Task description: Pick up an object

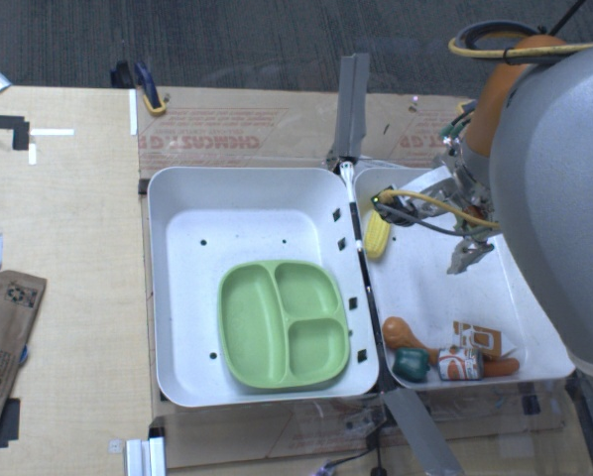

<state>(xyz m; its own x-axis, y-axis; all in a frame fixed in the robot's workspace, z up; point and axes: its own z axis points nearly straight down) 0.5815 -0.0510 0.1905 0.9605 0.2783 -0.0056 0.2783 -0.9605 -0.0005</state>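
My gripper (467, 256) hangs over the middle of the right bin (430, 291), below the grey arm with its orange band. It is apart from every object there. A yellow corn cob (376, 234) lies against the bin's left wall, to the gripper's left. Along the front edge lie an orange pear-shaped piece (404, 333), a teal piece (411, 365), a red and white can (460, 365), a small brown and white box (478, 338) and an orange carrot-like piece (502, 367).
The left bin (177, 266) holds a green divided plate (282, 322). A grey divider post (352, 107) rises between the bins at the back. Yellow cable loops beside the wrist (430, 201). Cardboard covers the bench around the bins.
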